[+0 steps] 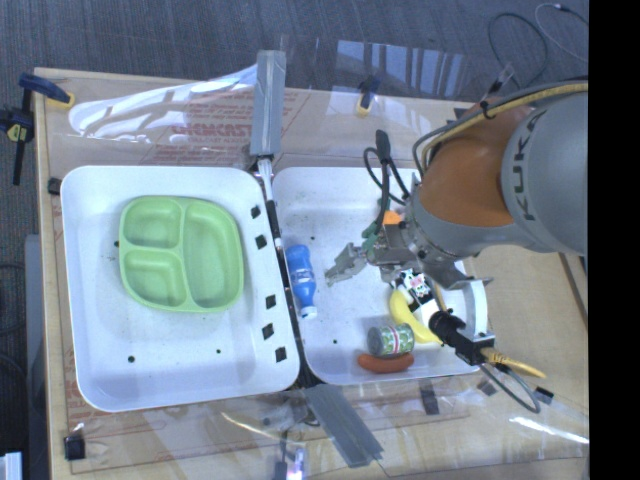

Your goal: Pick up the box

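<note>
Noted nearest, at lower right of centre in the right bin (330, 373): a red sausage-shaped item (385, 363), a small can (390, 340) touching it, and a banana (405, 313) just behind. Found the gripper (340, 266) mid-frame, fingers spread, nothing between them. Judged the blue oblong pack (300, 278) to be the box (identification uncertain). Lay just left of the gripper along the bin's left wall, long axis running up and down the frame. Recorded a green plate (180, 253) at frame left, well apart.

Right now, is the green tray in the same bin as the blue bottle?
No, the green tray lies in the left bin, while the blue bottle lies in the right bin.
</note>
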`<action>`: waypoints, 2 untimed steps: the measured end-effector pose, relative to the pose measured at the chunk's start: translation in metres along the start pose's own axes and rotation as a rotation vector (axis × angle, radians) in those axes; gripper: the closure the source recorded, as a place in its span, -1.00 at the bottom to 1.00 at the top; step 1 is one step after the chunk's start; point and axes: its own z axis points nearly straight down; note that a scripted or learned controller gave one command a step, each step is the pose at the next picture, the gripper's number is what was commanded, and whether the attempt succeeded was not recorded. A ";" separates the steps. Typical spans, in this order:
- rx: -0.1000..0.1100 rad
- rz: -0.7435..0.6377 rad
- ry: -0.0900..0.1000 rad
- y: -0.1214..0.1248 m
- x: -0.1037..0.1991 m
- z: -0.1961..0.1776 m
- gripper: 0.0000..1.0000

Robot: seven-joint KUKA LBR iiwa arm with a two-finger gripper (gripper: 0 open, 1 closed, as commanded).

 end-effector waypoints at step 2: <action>0.002 0.010 0.000 0.023 -0.023 0.076 -1.00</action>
